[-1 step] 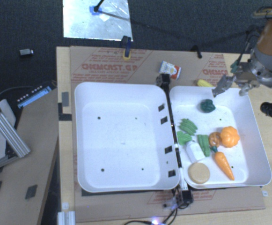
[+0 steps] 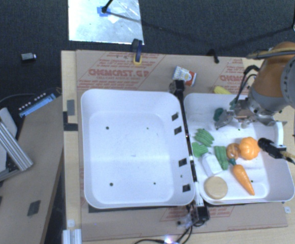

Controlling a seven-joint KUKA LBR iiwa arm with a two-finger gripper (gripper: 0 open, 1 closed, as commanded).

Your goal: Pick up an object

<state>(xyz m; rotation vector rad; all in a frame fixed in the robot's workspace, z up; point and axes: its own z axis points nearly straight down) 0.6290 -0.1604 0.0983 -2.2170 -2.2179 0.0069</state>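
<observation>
The right white bin (image 2: pixel 284 187) holds several items. A dark green piece (image 2: pixel 219 116) lies near its back left. Light green pea pods (image 2: pixel 204 136) and another green vegetable (image 2: pixel 221 154) sit in the middle, with a white block (image 2: pixel 211 163) beside them. An orange pumpkin (image 2: pixel 247 148), a carrot (image 2: pixel 242 179) and a round beige biscuit (image 2: pixel 216 187) lie toward the front. My gripper (image 2: pixel 234 115) hangs low over the back of this bin, right beside the dark green piece. Whether it touches that piece is unclear.
The left white bin (image 2: pixel 94 136) stands beside the right one, with black clips along the shared wall. Behind the bins on the bench lie a small white and orange packet (image 2: pixel 184 75) and a yellow item (image 2: pixel 221 90). A yellow clamp (image 2: pixel 137 55) sits at the board's back edge.
</observation>
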